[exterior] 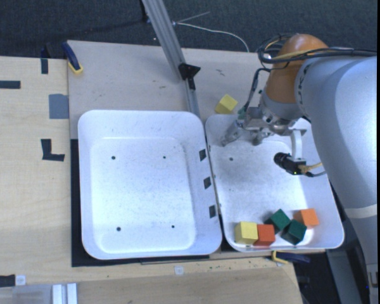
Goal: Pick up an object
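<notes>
My gripper (242,138) hangs over the far end of the right bin (253,185), open, with nothing between its fingers. Several small blocks huddle at the bin's near edge: a yellow cube (246,232), a red-orange cube (265,234), two green blocks (280,219) (295,231) and an orange block (309,217). They lie well below the gripper in this view. Another yellow block (227,104) rests on the bench just outside the bin's far rim, slightly up and left of the gripper.
The left bin (85,170) sits beside the right one, sharing a raised rim. A slanted metal pole (168,33) with a black clamp (189,71) rises behind the bins. The grey arm (342,119) covers the right bin's right side.
</notes>
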Controlling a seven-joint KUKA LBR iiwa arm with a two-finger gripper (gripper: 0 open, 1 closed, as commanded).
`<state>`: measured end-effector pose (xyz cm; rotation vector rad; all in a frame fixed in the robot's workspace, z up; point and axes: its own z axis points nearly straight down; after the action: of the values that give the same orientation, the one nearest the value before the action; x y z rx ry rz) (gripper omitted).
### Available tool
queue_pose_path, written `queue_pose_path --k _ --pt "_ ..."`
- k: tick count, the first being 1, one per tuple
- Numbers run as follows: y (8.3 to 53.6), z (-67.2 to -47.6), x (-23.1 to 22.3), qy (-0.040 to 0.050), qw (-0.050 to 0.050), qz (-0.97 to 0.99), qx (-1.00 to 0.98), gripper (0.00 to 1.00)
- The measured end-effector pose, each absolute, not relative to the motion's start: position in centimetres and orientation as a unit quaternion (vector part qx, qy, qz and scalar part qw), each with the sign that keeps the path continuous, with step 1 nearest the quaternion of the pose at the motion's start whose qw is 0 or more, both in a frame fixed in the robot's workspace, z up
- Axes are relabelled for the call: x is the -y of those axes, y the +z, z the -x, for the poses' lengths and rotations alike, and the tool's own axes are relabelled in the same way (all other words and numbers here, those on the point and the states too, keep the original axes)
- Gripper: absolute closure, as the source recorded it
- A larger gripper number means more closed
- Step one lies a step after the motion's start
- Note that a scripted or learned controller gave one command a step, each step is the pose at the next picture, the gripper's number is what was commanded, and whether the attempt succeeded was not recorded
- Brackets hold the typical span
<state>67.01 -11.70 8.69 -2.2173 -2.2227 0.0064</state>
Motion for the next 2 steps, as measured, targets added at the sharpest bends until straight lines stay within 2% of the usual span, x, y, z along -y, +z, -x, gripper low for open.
queue_pose_path --k 2 --pt "9.19 -67.04 11.64 0.0012 0.000 0.706 0.708 0.00"
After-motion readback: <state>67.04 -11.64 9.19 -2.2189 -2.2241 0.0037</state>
